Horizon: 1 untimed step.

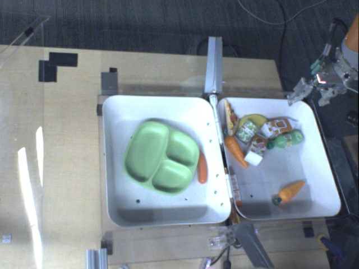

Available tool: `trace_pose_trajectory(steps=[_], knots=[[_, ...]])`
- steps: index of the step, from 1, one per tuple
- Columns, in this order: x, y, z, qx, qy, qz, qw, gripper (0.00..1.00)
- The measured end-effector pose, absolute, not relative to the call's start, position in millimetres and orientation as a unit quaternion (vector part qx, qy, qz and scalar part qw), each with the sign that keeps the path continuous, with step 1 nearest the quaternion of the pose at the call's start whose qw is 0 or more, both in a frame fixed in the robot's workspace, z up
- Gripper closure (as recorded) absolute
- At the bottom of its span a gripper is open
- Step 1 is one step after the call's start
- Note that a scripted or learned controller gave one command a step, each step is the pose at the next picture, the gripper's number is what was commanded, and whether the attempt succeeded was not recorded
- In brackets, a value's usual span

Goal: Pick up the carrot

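Orange carrot (289,191) lies near the right bin's (322,167) front edge, and we see the end effector (316,89) well apart (fingers spread wide, holding nothing) over that bin's far right corner.

Orange carrot with green top (289,191) lies alone on bare right bin floor (314,167); cluttered toy food pile (261,134) well apart, upper left.

A robotics lab, by its looks: a pale wooden bench (67,167) carries two white bins (162,217) clamped along a metal rail (213,66), with black brackets (55,65) fixed to the top. Loose cable (280,15) trails over dark grey carpet (123,10), and plastic toy food (263,133) fills the right bin.
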State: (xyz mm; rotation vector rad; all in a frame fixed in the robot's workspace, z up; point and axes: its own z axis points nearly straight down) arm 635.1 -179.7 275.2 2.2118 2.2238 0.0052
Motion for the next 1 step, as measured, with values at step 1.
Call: trace_pose_trajectory(steps=[1], knots=[[654.1, -204.6, 373.1, 0.699, 0.715, 0.0021, 0.004, 0.0]])
